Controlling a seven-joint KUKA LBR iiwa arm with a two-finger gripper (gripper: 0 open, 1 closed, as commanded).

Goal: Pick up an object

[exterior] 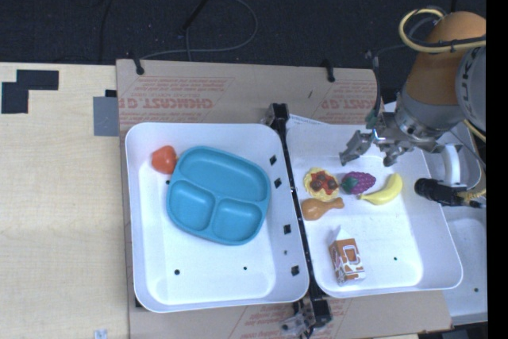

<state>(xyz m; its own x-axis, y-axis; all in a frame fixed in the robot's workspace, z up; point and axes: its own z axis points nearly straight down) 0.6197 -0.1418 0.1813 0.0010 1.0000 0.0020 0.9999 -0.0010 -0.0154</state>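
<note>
Arm: you are looking at the grey KUKA arm (pixel 444 67) entering from 3 o'clock, its orange band sitting at the upper right above the wrist.
Gripper: the gripper (pixel 373 148) is hanging over the upper part of the right bin (pixel 429 250), with its fingers spread apart and nothing lying between them.
Nearest objects: the purple grape bunch (pixel 358 182) is lying just below the gripper at about 6 o'clock; the yellow banana (pixel 384 190) is lying toward 5 o'clock from the gripper, its left end just beside the grapes.
Other right-bin objects: the small yellow plate of toy food (pixel 321 182) is resting just beside the grapes at their 9 o'clock; the brown drumstick (pixel 321 207) is lying directly below that plate, at its 6 o'clock; the orange and white carton (pixel 347 260) is lying well apart from the group, toward 6 o'clock near the bin's lower edge.
Left bin: the left bin (pixel 159 274) is carrying a blue three-compartment tray (pixel 217 194) near its middle; a red tomato (pixel 163 159) is sitting at the tray's 10 o'clock, just beside its rim.
Bench: both bins are resting side by side on a brown cardboard sheet (pixel 238 95), and a black clip strip (pixel 290 194) is running between them.
</note>
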